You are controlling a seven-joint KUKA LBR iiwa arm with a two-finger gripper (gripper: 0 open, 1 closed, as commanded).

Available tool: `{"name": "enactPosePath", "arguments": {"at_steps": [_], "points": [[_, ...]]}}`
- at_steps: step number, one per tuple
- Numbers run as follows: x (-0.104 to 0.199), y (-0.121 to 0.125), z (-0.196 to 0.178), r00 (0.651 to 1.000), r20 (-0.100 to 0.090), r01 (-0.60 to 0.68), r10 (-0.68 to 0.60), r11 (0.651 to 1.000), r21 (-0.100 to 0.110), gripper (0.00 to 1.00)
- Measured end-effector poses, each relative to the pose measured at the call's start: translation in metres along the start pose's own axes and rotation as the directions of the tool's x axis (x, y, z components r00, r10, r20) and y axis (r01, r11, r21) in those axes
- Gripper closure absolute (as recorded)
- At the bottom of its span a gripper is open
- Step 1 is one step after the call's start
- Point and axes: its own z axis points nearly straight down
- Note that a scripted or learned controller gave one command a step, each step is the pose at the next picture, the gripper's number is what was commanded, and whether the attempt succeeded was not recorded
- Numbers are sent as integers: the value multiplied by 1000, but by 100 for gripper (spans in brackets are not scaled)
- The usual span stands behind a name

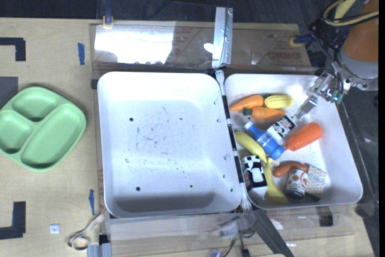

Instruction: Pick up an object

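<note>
A: Where is the gripper now?

B: Over the right bin, toward its two o'clock corner, reaching in from the right. I cannot tell how the gripper is set; nothing shows held in it.

A: And what is there to pick?

B: The pile in that bin. The nearest thing, I judge, is the black-and-white carton, just beside the gripper at about seven o'clock from it. The orange carrot lies at six o'clock, long axis running from two to eight o'clock. The blue bottle sits farther off at eight, the yellow banana beyond it.

A: The left bin?

B: Well apart at nine o'clock. The green tray rests on the table, farther off still.

A: So the move?

B: Probably a short drop toward seven.
</note>
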Motion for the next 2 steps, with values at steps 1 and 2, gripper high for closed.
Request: {"name": "enactPosePath", "arguments": {"at_steps": [1,2], "points": [[38,-28,38,987,1,-159,159,987,1,0],[42,45,39,986,2,-168,168,986,-1,0]]}}
